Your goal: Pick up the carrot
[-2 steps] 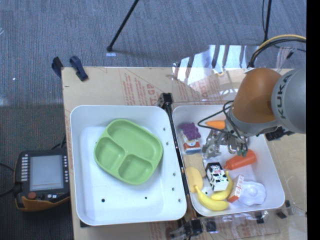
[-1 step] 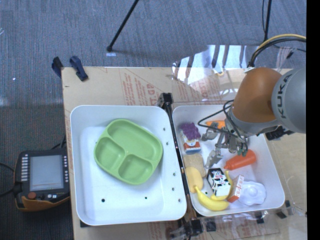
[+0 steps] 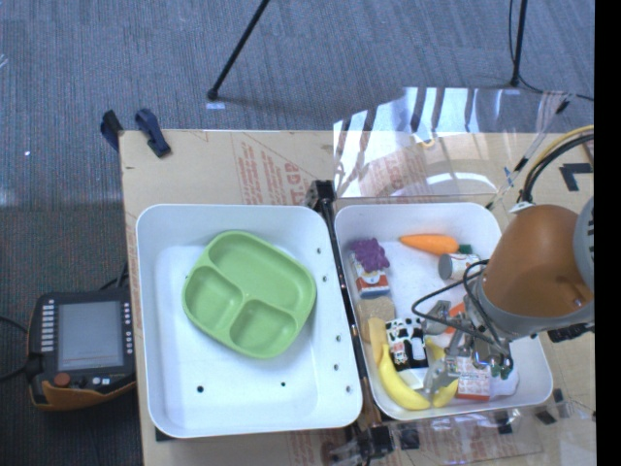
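The arm (image 3: 539, 265) reaches in from the right over the near end of the right bin (image 3: 485, 216), its gripper (image 3: 464, 349) hanging low among a banana (image 3: 393, 382), a black-and-white carton (image 3: 406, 343) and a small box (image 3: 473, 384); from where I stand I cannot tell how its claw is set. The carrot (image 3: 430, 244) lies on its side at the far end of the same bin, well apart from the gripper, with purple grapes (image 3: 369, 253) to its left. In the left bin (image 3: 160, 357) sits a green plate (image 3: 249, 293) with three compartments.
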Motion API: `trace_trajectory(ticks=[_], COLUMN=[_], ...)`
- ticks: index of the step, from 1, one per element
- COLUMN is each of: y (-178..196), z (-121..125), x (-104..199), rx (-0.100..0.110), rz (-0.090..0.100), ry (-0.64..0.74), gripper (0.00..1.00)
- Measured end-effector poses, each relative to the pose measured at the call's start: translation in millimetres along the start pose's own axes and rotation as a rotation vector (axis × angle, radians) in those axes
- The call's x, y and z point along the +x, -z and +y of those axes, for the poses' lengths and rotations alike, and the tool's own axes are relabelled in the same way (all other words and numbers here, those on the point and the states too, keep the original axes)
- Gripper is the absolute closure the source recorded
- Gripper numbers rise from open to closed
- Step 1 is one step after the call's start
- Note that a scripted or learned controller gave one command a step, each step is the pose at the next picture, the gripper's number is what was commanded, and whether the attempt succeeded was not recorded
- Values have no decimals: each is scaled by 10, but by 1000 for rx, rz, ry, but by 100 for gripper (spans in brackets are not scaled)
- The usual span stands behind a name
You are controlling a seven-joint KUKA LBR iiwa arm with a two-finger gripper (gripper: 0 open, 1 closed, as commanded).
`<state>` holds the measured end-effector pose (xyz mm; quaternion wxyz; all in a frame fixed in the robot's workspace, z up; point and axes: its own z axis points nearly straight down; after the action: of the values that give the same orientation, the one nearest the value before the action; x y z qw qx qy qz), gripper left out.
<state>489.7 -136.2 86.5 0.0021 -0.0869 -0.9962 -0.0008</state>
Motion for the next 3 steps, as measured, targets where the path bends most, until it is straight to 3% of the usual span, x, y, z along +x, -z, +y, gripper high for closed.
trace_trajectory(ticks=[1, 2, 3], y=[879, 51, 159], z=[252, 315, 331], x=[-681, -1200, -1213], rx=[-1, -2, -2], rz=[-13, -12, -15], ry=[-151, -400, -394], gripper=[0, 0, 100])
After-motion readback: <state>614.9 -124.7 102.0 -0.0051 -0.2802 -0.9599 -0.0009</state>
